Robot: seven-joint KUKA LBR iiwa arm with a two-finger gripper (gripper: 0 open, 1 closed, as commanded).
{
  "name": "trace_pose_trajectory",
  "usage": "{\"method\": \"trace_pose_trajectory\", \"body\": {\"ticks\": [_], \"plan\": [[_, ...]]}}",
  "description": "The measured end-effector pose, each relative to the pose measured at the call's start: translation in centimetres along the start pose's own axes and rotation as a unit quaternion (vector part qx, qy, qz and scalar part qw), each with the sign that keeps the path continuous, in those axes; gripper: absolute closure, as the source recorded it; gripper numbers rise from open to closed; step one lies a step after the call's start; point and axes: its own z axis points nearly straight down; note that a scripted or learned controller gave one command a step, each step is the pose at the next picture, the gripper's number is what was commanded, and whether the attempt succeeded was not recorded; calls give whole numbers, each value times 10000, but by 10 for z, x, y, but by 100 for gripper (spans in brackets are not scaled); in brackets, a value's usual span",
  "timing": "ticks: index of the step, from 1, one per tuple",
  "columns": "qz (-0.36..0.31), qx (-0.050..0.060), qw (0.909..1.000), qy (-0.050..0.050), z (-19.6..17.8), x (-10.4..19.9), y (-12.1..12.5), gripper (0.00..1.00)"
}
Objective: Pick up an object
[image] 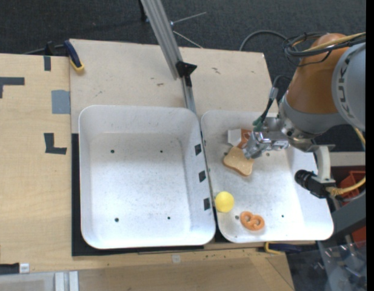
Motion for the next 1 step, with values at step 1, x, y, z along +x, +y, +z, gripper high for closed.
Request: {"method": "trace_pose_trajectory", "body": {"ticks": [1], "plan": [[4, 9, 10000, -6, 10, 49, 1, 100]]}}
